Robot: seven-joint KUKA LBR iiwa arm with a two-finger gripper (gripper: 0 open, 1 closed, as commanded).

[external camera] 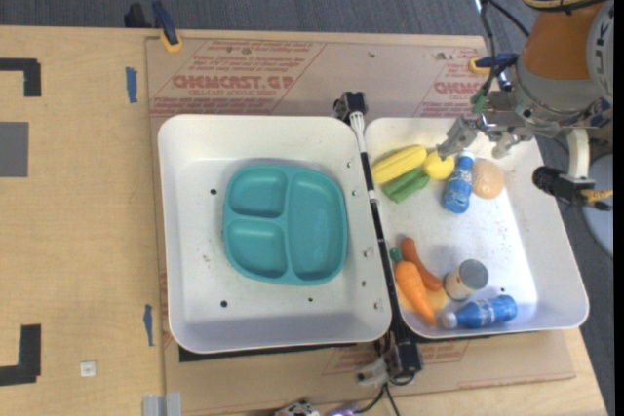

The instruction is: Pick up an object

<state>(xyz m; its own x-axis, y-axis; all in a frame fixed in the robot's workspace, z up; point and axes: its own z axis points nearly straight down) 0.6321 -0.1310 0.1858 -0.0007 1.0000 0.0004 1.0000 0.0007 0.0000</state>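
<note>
My gripper (pixel 480 143) hangs over the back of the right bin (pixel 546 239), fingers spread open, nothing between them. Just below it stands a small blue bottle (pixel 457 186) beside a pale peach egg-shaped object (pixel 487 181). To their left lie a yellow corn cob (pixel 398 163), a green piece (pixel 406 185) and a small yellow item (pixel 438 168). At the bin's front lie two orange carrots (pixel 414 288), a grey-capped cylinder (pixel 466 279) and a second blue bottle (pixel 480 313) on its side.
The left bin (pixel 185 239) holds a teal divided plate (pixel 286 220). A black clamp (pixel 350 104) sits at the back between the bins. The arm's orange band (pixel 567 10) rises at the upper right.
</note>
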